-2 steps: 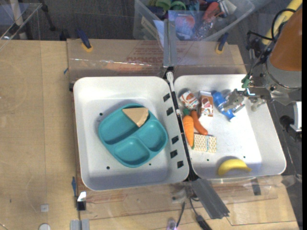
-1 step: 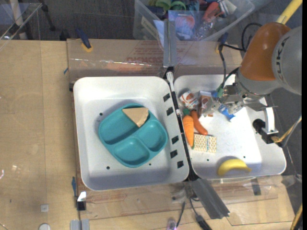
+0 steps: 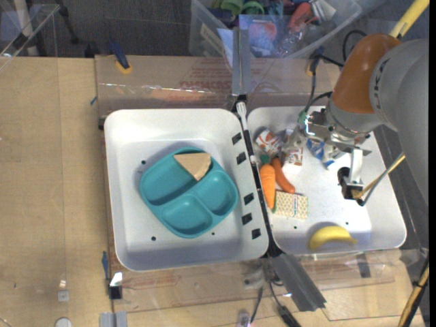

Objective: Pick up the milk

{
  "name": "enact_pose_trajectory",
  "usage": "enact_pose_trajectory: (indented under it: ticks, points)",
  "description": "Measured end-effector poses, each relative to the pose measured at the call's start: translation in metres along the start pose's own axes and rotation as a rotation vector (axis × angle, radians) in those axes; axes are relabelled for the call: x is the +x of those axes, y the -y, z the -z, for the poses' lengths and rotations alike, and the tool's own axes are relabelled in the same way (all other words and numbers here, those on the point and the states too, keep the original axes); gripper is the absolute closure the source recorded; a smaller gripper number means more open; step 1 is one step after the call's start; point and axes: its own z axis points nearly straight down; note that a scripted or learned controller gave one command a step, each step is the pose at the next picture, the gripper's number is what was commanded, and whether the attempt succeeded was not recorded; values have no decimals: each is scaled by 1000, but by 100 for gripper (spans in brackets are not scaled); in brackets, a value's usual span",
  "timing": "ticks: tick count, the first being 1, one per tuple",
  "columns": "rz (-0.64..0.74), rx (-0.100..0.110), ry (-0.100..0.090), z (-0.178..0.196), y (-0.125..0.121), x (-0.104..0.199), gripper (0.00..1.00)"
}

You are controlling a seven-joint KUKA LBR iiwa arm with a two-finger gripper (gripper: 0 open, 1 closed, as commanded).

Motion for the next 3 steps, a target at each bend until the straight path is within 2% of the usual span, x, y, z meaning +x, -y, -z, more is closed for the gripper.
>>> enact_pose_trajectory:
  ticks: [1, 2, 3]
  points:
    - [50, 16, 2, -8, -13, -1, 0]
    - [60, -20, -5, 8, -22, 6, 100]
    - [204, -18, -2, -5, 11, 1, 100]
